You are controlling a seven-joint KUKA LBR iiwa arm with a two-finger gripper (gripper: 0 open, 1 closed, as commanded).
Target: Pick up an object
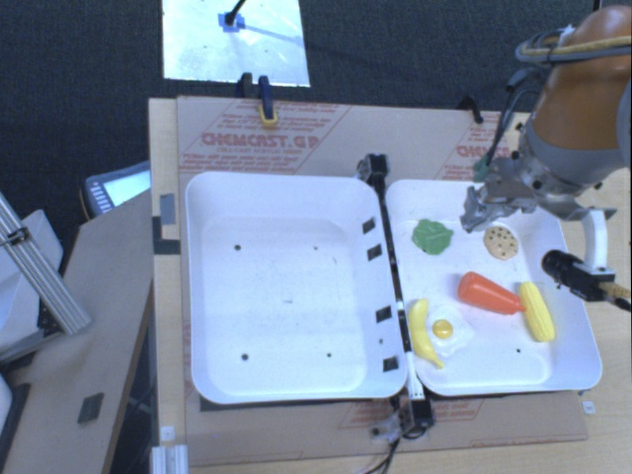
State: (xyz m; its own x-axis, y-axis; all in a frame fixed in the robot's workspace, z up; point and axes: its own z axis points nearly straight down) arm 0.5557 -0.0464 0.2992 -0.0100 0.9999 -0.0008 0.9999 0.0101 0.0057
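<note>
The right bin [568, 358] holds several toy foods: a green leafy piece [432, 236], a round speckled cookie [502, 242], an orange carrot [489, 293], a yellow corn cob [536, 311], a banana [423, 332] and a fried egg [447, 330]. My gripper [479, 215] hangs over the bin's far part, between the green piece and the cookie, just above them. Nothing shows between its tips.
The left bin [286, 284] lies beside the right one, with a black clip strip [385, 265] along the shared wall. A black-and-white fixture [583, 270] juts in over the right bin's right rim. A yellow-and-blue clamp [265, 102] sits at the bench's back edge.
</note>
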